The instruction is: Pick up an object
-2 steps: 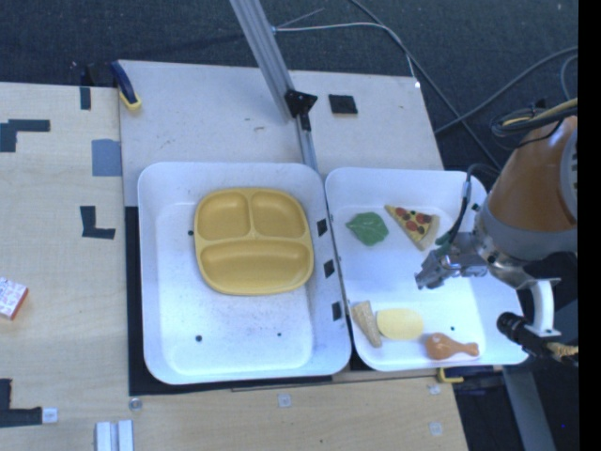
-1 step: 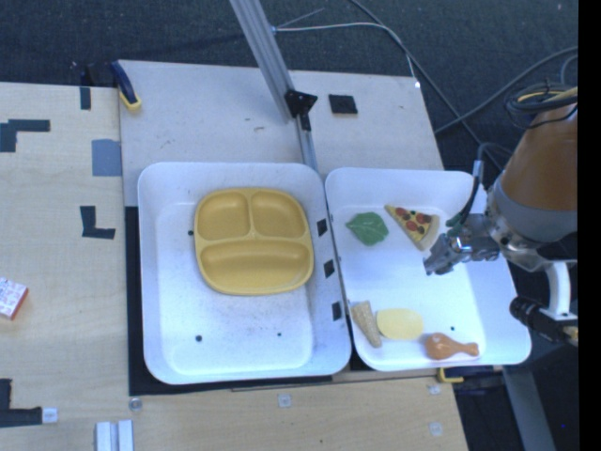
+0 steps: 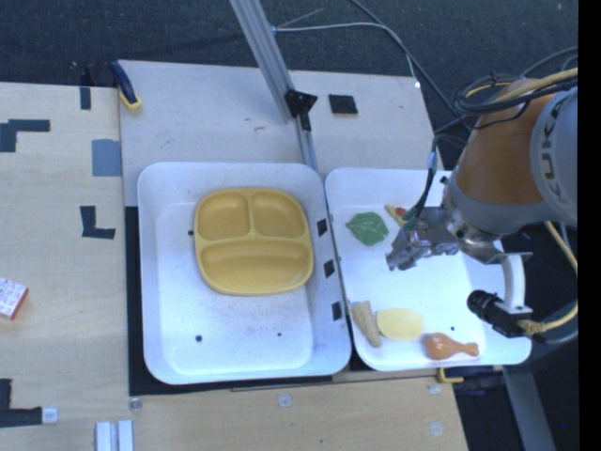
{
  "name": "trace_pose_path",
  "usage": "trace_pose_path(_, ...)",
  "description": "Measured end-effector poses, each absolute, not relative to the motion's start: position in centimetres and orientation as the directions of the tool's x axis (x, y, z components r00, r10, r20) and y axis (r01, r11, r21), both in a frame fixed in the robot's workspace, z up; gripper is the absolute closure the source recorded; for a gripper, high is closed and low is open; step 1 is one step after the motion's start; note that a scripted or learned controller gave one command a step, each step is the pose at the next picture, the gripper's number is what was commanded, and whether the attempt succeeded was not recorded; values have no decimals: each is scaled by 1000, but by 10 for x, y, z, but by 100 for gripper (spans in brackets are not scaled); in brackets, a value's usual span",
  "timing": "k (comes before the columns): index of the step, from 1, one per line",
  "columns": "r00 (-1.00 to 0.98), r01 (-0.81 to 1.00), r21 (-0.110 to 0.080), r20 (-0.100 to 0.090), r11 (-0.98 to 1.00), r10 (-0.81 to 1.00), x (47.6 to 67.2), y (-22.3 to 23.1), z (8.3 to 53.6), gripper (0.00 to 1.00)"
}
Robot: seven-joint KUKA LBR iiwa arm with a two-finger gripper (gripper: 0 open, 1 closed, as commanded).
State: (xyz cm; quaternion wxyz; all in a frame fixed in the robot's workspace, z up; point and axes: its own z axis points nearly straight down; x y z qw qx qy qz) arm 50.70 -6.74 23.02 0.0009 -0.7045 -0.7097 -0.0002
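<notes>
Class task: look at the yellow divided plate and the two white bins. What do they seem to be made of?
Yellow divided plate: probably moulded plastic, matte, going by its even colour, rounded corners and three smoothly formed compartments.
Left white bin and right white bin: likely thin plastic, slightly glossy, with rounded rims; the left one shows dark specks.

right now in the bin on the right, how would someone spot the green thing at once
Start at the right-hand white bin, beside the bin holding the yellow divided plate. Near that bin's upper left, just left of the gripper, lies a small green leaf-shaped piece. It is the only green item; the corn cob, pale yellow slice and orange drumstick sit along the near edge.
</notes>
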Motion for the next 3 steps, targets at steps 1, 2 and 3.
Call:
trace_pose_path(1, -4, 1000, -3, 0, 4, 1000, 501, -22, 223, 100)
trace_pose_path(2, -8, 1000, -2, 2, 8, 1000, 495, 32, 231, 100)
trace_pose_path(3, -8, 1000, -2, 1, 8, 1000, 496, 82, 238, 100)
